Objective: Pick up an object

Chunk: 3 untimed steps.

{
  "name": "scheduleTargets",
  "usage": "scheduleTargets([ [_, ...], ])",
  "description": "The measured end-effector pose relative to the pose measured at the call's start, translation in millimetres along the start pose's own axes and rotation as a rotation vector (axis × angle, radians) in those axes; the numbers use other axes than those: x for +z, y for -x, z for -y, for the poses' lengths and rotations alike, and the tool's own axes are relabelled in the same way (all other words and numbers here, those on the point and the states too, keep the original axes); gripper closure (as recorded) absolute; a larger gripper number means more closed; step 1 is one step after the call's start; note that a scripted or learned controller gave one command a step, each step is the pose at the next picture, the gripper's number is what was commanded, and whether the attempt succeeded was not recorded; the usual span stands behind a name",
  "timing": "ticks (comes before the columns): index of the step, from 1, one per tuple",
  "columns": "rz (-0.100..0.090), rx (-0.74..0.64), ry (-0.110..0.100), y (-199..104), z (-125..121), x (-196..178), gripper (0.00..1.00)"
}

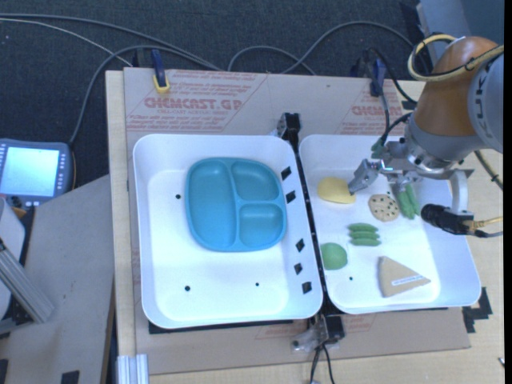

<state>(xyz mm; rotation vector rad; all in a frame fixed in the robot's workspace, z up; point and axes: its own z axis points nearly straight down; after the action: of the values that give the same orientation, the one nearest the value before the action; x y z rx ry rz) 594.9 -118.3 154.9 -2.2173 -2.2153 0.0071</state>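
My gripper [381, 182] hangs low over the back of the right bin [448, 294], open, with nothing between its fingers. One finger [362, 178] reaches toward a yellow lemon-shaped piece [335, 190] just to its left. A round speckled cookie [384, 207] lies directly in front of the gripper. A long green bean-like piece [407, 201] sits beside the cookie, partly under the wrist. Further forward lie a green pea pod [364, 234], a round green piece [333, 255] and a tan wedge [402, 277].
The left bin [160, 278] holds a blue divided plate [236, 203]. A black-marked divider wall [298, 214] separates the two bins. Cables and clamps run along the bench's back edge.
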Motion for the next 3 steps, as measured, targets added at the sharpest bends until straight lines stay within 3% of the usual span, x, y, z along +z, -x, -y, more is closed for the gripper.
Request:
scheduleTargets([
  [1,-0.001,-0.001,0.0,0,2,64,0.0],
  [2,0.001,-0.001,0.008,0,1,67,0.0],
  [3,0.006,0.0,0.017,2,-1,55,1.0],
])
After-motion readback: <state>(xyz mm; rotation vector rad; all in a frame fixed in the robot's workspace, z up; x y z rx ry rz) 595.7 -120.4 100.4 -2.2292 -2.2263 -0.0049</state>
